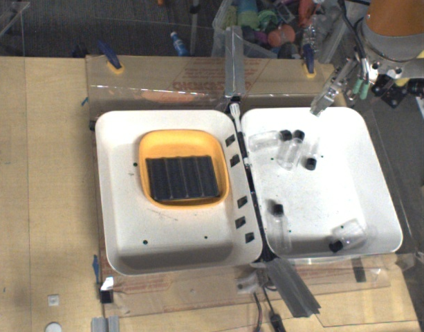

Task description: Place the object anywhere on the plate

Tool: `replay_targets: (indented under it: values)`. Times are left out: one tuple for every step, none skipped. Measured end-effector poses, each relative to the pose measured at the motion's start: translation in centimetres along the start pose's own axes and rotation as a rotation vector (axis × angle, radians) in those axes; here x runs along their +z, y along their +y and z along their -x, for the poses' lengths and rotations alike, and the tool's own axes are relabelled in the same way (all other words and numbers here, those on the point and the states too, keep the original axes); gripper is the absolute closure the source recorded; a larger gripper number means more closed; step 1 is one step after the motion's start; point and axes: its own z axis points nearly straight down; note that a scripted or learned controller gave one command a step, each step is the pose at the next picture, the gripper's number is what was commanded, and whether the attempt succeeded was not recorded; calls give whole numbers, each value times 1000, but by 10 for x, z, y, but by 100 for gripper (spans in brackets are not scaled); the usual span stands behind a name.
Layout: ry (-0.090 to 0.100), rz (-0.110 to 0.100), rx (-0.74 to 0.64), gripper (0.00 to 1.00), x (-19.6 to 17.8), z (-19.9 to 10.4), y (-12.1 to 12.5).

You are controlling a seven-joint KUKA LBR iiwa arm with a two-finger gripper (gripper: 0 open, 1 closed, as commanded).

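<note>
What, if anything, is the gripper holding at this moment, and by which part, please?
Nothing shows between the fingers of the gripper, which hangs over the back edge of the right bin. The clear vials lie in that bin, apart from it.

Illumination: bright, even, approx. overhead; no single hard source evident. White bins: left bin (115, 185) and right bin (378, 185) run near overexposure, so surface detail is washed out. Orange plate (148, 151) glows along its rim; the dark ribbed object (182, 177) on it stays low-contrast. Shadows: soft, short, mainly under the bins' front edges. Clear vials w/ black caps (289, 144) nearly vanish against the white; outlines possibly blurred. Arm (398, 9) at top right is soft, slightly out of focus. Overall res. low, mild grain. Background past the bench is dimmer. Slight perspective slant at edges.
</note>
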Motion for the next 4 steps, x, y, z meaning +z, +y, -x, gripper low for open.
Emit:
replay_targets:
  values:
    - [0,1,-166,100,-7,-4,2]
    - [0,1,-231,100,-7,-1,-2]
    - [0,1,-306,100,-12,1,0]
    - [-2,2,-563,100,-61,29,-42]
